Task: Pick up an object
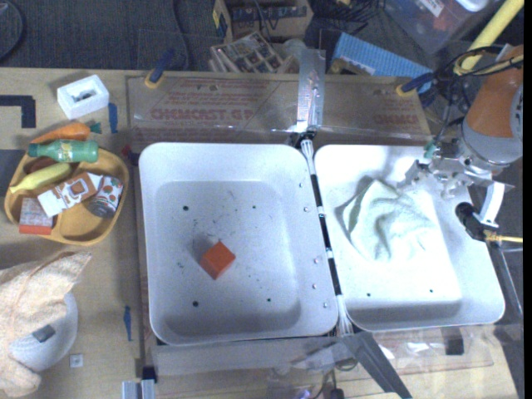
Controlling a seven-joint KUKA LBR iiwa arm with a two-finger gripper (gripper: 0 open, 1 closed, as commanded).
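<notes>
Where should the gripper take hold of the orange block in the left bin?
Probably across two opposite flat side faces of the block, coming straight down from above. It sits alone on the floor of the left bin, well off the walls and turned at an angle, so the fingers would likely need rotating to match its faces.

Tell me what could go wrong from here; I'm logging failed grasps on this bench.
1. The gripper sits at the upper right edge of the crumpled white cloth in the right bin; soft folds may slip free, or only a corner lifts.
2. It works close to that bin's far wall, so a descent could clip the rim.
3. The orange block lies in the left bin, well away from the gripper.
</notes>
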